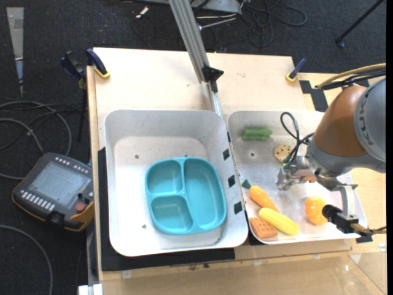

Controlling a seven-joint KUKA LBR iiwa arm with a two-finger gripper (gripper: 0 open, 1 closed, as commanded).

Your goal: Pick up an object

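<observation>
A: From the overhead camera, the gripper (287,180) hangs low in the right bin (270,120), just beside the carrot (262,197).

B: Fingers?

A: Too small to tell, nothing visibly held.

B: I'd straddle the carrot's tapered middle (smooth, likely slippery); corn (279,220) lies close, the teal tray (183,195) well apart.

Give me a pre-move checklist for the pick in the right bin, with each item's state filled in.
1. Pincer over the right bin: ok.
2. Nothing seen held in the pincer: ok.
3. Finger opening: cannot tell.
4. Carrot near the pincer, lying apart from the corn: ok.
5. Pincer centred above the carrot: not ok, it sits up and right of it.
6. Orange fruit free of the arm: cannot tell.
</observation>
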